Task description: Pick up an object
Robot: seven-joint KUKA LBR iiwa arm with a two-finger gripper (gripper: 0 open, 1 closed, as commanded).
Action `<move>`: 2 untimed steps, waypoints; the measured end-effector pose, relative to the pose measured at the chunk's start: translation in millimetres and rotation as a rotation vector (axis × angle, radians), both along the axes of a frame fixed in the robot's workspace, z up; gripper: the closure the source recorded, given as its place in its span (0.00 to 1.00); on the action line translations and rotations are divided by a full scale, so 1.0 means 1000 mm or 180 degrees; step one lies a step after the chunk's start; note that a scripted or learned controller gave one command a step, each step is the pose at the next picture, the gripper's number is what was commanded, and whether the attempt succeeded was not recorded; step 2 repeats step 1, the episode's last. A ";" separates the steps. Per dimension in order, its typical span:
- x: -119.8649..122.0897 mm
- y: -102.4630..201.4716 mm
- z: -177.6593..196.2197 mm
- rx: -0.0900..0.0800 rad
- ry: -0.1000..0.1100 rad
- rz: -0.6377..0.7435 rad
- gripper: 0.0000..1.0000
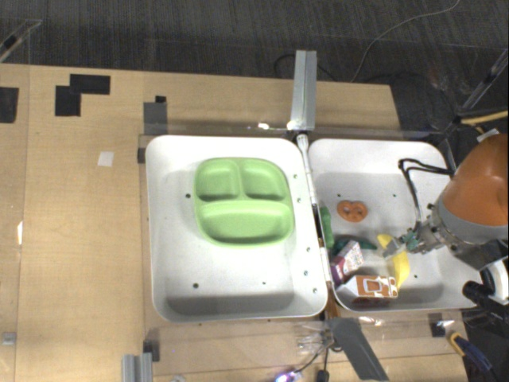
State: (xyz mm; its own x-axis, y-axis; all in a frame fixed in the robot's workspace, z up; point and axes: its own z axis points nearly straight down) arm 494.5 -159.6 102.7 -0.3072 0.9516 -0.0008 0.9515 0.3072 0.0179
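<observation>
The right bin (pixel 374 161) holds several small items. An orange round piece (pixel 352 210) lies near its middle. Toward the front edge lie a yellow banana-shaped item (pixel 400 267), a purple and white packet (pixel 347 262) and a brown and white carton (pixel 375 288). My gripper (pixel 411 239) reaches in from the right and hangs low over the right bin, just above the yellow item's upper end. The orange band (pixel 481 185) of the arm sits behind it. Whether the gripper touches the yellow item is hidden by the wrist.
The left bin (pixel 171 213) holds a green divided plate (pixel 242 200). A metal post (pixel 303 90) stands at the back where the two bins meet. A black cable (pixel 409 173) loops over the right bin's far right part. Wooden bench lies to the left.
</observation>
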 end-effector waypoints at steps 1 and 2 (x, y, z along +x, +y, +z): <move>0.048 0.081 0.114 -0.0014 0.0037 -0.0191 1.00; 0.048 0.081 0.114 -0.0014 0.0037 -0.0191 1.00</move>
